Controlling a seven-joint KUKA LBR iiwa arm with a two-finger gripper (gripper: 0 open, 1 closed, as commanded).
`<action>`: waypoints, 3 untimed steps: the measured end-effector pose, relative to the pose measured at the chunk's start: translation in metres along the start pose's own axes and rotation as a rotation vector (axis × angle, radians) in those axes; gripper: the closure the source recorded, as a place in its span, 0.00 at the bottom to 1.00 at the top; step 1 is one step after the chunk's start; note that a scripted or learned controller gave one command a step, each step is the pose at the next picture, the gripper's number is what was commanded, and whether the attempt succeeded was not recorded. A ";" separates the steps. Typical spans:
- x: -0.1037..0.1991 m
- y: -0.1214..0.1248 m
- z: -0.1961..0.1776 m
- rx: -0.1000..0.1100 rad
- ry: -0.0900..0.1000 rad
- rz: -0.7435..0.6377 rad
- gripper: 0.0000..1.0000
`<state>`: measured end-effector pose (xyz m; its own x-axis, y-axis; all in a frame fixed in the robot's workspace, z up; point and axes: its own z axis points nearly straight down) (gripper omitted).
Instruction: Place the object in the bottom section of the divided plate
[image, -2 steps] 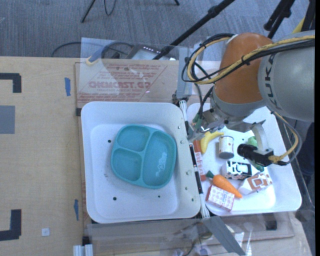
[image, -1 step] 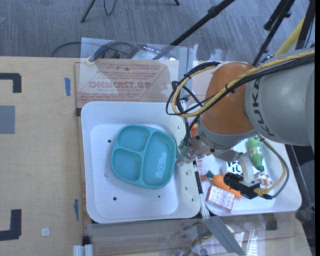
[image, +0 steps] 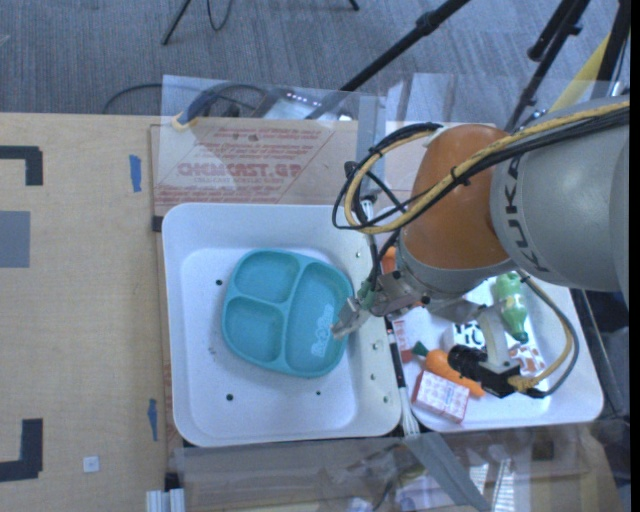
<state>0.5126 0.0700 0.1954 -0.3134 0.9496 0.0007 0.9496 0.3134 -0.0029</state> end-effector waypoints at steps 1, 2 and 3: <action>0.000 0.001 -0.009 0.000 0.000 0.002 1.00; 0.000 0.001 -0.009 0.000 0.000 0.001 0.00; 0.000 0.001 -0.009 0.000 0.000 0.001 0.00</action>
<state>0.5136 0.0701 0.2039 -0.3122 0.9500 0.0005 0.9500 0.3122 -0.0031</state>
